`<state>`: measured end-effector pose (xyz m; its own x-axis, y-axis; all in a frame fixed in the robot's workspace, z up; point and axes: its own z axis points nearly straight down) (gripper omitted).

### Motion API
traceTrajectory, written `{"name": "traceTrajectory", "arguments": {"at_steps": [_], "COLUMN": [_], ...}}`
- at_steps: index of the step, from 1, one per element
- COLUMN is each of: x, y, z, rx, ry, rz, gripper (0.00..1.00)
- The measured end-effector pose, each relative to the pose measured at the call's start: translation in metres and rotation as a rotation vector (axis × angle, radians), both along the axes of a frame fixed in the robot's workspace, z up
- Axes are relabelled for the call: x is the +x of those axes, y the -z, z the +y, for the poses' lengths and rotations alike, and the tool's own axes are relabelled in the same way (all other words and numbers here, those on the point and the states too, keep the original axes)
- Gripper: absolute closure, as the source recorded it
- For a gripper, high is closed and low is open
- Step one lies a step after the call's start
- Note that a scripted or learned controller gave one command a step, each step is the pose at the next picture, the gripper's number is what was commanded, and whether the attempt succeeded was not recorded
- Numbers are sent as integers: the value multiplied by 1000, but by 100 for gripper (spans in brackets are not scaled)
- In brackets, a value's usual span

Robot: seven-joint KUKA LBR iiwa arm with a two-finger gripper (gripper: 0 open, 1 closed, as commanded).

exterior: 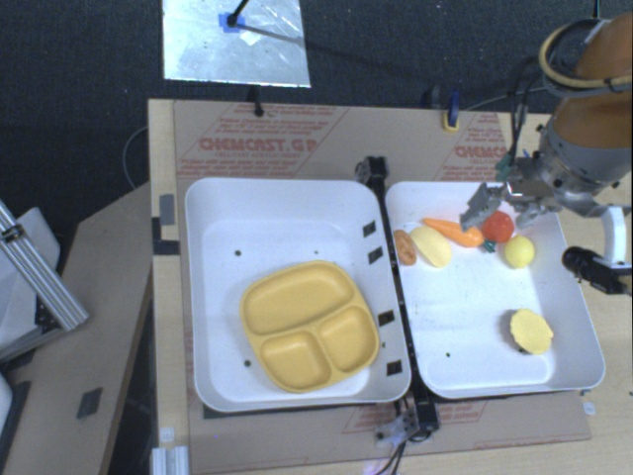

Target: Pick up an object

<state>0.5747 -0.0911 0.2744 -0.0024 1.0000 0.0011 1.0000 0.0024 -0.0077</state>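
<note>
Gripper [482, 209] over far right bin [574, 364], by carrot [454, 231] & tomato [497, 227], grip state unclear, yellow tray [310, 325] in left bin [213, 295]

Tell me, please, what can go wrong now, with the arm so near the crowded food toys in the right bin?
1. The end effector hovers over the carrot, which touches the tomato and the pale yellow piece; it may knock them aside.
2. The round lemon could roll if bumped.
</note>
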Motion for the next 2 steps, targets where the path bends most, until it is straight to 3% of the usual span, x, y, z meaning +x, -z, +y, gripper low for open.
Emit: {"name": "traceTrajectory", "arguments": {"at_steps": [1,2], "x": [2,1], "y": [-5,37], "z": [0,4], "rx": [-1,-1], "ry": [-2,0], "rz": [-10,-6], "gripper": [0,0]}}
